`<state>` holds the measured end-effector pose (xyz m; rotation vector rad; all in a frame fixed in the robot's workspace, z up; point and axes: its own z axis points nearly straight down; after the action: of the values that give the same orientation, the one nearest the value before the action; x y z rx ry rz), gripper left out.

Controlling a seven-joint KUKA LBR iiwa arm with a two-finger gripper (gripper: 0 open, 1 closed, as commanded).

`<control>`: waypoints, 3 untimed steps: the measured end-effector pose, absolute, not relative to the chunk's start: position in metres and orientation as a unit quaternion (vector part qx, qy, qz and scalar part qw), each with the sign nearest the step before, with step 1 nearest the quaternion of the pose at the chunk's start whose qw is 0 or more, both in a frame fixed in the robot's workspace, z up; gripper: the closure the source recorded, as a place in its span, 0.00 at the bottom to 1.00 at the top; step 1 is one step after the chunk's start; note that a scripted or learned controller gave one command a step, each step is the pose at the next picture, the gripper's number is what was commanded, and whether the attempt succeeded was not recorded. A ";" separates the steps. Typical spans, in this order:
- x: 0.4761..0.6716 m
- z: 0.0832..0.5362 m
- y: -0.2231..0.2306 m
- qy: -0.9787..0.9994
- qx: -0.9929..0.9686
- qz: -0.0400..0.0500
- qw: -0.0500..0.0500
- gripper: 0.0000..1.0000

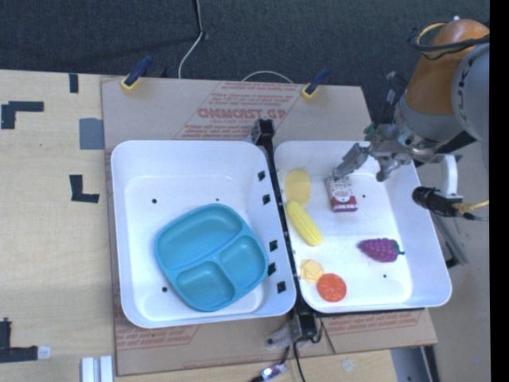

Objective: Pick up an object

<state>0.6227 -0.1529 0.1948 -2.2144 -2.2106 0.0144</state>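
Spread apart and holding nothing, the jaws of the gripper (367,164) hang at the upper right of the frame, just above the right bin (421,237). Going down by size: the left bin (131,213) holds a blue divided plate (211,256); the right one holds corn (305,223), purple grapes (379,249), and a small red-and-white carton (343,194) just below the fingertips. This looks like the approach; next, descend squarely over the carton and close.
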 end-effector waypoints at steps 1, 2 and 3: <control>0.626 0.203 -0.153 -0.708 -0.706 0.001 0.001 0.00; 0.626 0.140 -0.146 -0.708 -0.706 0.002 0.003 0.00; 0.628 0.090 -0.147 -0.708 -0.707 0.001 -0.003 0.00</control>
<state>0.6275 -0.1472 0.0903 -2.2245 -2.2277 0.0030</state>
